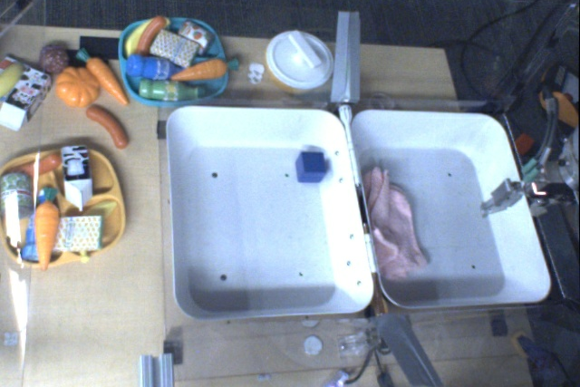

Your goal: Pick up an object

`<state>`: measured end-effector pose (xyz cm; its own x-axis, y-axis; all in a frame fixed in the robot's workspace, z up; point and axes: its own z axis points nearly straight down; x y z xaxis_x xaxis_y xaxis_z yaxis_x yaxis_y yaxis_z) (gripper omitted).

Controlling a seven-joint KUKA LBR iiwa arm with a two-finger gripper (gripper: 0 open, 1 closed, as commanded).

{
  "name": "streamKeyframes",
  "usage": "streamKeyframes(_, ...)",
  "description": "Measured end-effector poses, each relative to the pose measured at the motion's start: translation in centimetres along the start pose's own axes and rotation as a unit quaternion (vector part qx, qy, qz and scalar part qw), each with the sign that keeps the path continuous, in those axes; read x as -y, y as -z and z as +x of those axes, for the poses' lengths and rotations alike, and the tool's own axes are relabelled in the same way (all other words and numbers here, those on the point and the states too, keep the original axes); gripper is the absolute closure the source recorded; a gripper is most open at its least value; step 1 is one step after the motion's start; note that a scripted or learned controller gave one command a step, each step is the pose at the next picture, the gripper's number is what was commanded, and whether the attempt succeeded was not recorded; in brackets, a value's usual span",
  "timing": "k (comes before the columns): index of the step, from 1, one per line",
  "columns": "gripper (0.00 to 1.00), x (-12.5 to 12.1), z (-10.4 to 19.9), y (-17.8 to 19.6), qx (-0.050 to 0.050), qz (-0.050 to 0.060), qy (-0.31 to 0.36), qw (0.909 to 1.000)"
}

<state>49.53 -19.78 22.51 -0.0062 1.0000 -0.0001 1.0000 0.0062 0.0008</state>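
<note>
Bench (136, 195): pink cloth (392, 227) crumpled; claw (501, 198) small, unclear.

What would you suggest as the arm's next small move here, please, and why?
Probably move the gripper leftward over the pink cloth. The gripper sits at the right bin's right wall, and the cloth lies against that bin's left wall, nearer than the blue cube in the left bin.

My arm comes in from the right edge of the frame, at about mid-height, mostly dark and cropped there. My gripper (500, 198) is the pale metal piece at its tip, pointing left and slightly downward. It is small and blurred, so its shape beyond that 1 slanted sliver is unclear.
</note>
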Motion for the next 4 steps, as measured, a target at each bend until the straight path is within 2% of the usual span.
streamKeyframes(1,0.0,-12.2,2.5,-13.2,0.001,-0.002,0.145,0.9894)
streamKeyframes(2,0.0,-7.2,2.7,-3.3,0.001,-0.002,0.098,0.9952)
streamKeyframes(3,0.0,-3.3,3.5,-13.0,0.001,-0.003,0.173,0.9849)
streamKeyframes(4,0.0,-10.5,10.6,-13.6,0.002,-0.007,0.194,0.9809)
